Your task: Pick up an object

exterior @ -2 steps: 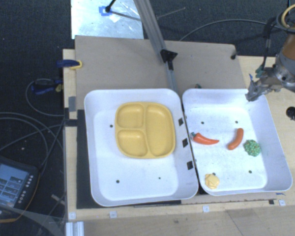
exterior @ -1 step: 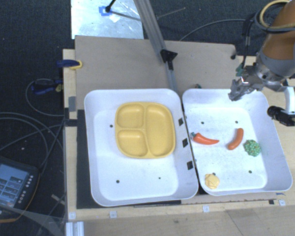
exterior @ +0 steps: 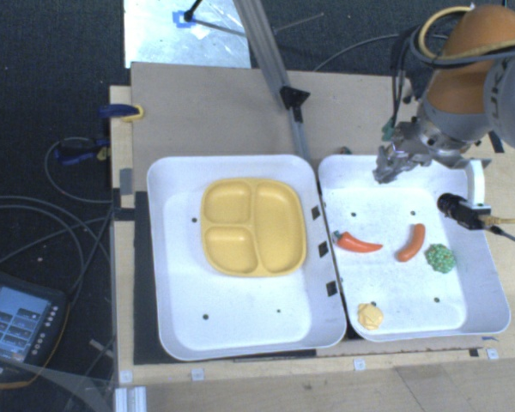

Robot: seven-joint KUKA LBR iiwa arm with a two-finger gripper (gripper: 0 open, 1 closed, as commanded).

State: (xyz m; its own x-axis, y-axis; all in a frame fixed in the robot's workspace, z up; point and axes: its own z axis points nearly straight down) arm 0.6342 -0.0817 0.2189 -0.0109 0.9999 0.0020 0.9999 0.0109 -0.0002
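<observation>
Two shallow white bins sit side by side on the bench, left bin and right bin, their inner edges touching along the middle. Nearest the front, in the right bin's front left corner: one small yellow toy, lumpy, lying alone. Further back in the same bin: one orange carrot with a green tip, lying roughly crosswise near the left wall; one sausage, reddish orange, lying on a slant toward the middle; one green broccoli piece, just beside the sausage on its right, the two very close, though contact cannot be confirmed. In the left bin: one yellow plate with three compartments, lying flat around the centre, nothing in it. At the back of the right bin: gripper, hanging low over the rear left corner, well apart from all four toys and with nothing seen between its fingers; whether they are apart or together cannot be told at this size. Behind and above it: grey arm with orange band, reaching in from the right. Beyond the bins: bare board of the bench, crossed by one grey slanted pole.
</observation>
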